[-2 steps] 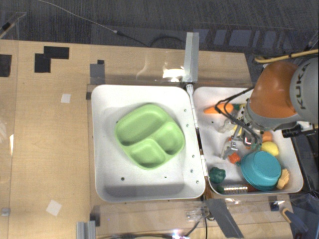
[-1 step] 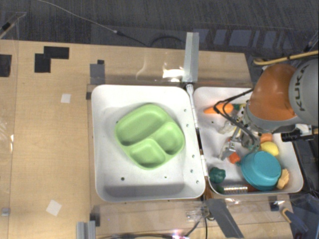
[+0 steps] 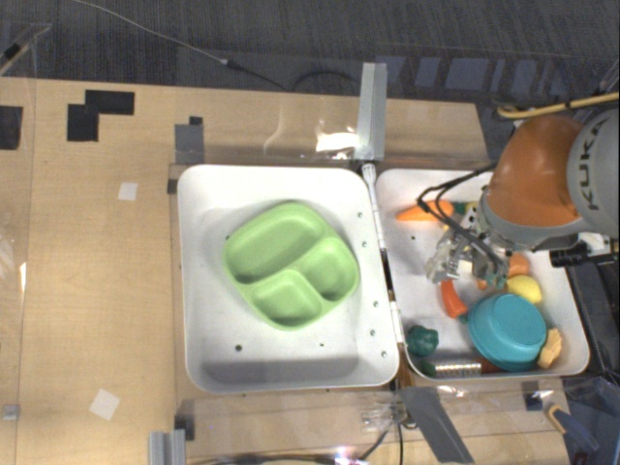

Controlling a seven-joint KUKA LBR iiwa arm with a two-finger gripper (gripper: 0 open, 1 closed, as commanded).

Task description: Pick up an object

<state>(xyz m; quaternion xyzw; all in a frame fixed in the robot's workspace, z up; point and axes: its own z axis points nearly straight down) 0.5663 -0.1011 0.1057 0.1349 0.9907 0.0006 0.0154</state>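
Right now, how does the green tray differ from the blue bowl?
The green tray is wide, shallow and split into compartments; the blue bowl is smaller, round and undivided. The tray lies alone in the left bin; the bowl sits crowded among toys in the right bin. Both look like plastic dishware.

Left bin (image 3: 208, 356): white plastic, smooth, slight sheen. Divided tray (image 3: 291, 264): light green plastic, smooth, semi-matt. Bench top (image 3: 87, 289): pale wood-look board, matt, under a clear glossy sheet. Upright post (image 3: 372, 114) between bins: brushed grey metal. Teal bowl (image 3: 507, 329): smooth plastic, soft gloss. Arm's orange band (image 3: 538, 168): smooth, satin shell. Floor behind (image 3: 291, 17): dark ribbed carpet-like surface.
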